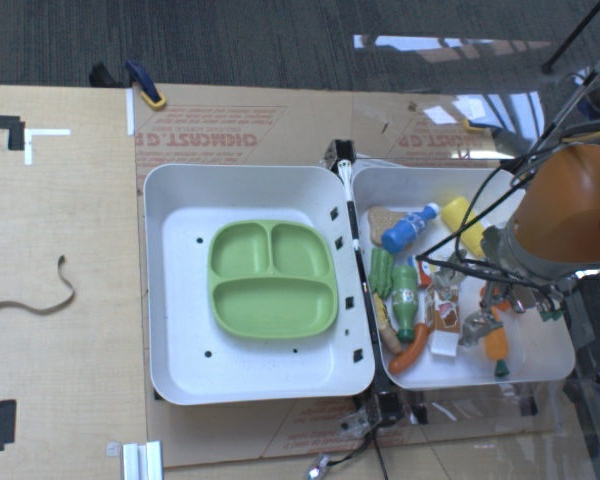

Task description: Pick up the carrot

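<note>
Here, lower right of the frame: the gripper [477,325] hangs just beside the carrot [496,347]; grip state cannot be told. Centre over the carrot before descending.

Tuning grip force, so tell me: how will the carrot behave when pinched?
The carrot looks like moulded toy plastic, so probably stiff and light. Its tapered, rounded body may slip from the pincer or roll. Lying near the right bin's front wall, it has limited clearance.

A plate [273,278] sits in the left bin [170,298]; in the right bin [540,363], a bottle [408,227] lies behind what may be the carrot [495,346].
</note>
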`<state>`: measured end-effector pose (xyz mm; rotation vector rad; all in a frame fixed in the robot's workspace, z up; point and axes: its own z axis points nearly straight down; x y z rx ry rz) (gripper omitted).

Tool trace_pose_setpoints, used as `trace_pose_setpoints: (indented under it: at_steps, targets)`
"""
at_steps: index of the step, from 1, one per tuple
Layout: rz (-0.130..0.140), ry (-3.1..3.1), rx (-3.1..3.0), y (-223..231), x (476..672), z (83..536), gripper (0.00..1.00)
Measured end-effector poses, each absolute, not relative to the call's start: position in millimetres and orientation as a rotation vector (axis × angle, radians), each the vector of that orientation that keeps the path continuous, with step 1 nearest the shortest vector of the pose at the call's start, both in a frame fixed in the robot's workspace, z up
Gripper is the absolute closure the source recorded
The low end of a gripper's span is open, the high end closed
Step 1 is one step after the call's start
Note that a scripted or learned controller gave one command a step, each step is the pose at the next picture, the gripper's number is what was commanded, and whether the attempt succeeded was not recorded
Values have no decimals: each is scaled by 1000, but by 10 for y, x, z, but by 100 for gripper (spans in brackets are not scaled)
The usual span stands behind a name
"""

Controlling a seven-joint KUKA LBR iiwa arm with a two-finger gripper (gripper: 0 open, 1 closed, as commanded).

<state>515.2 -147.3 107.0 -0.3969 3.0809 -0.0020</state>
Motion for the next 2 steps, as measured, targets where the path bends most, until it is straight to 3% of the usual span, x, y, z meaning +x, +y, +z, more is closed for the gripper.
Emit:
trace_pose_setpoints:
  at_steps: [1, 2]
  targets:
    - [-18, 3012, -709, -1795, 5051, 1083, 0]
    - [-6, 3088, -281, -2103, 5088, 1076, 0]
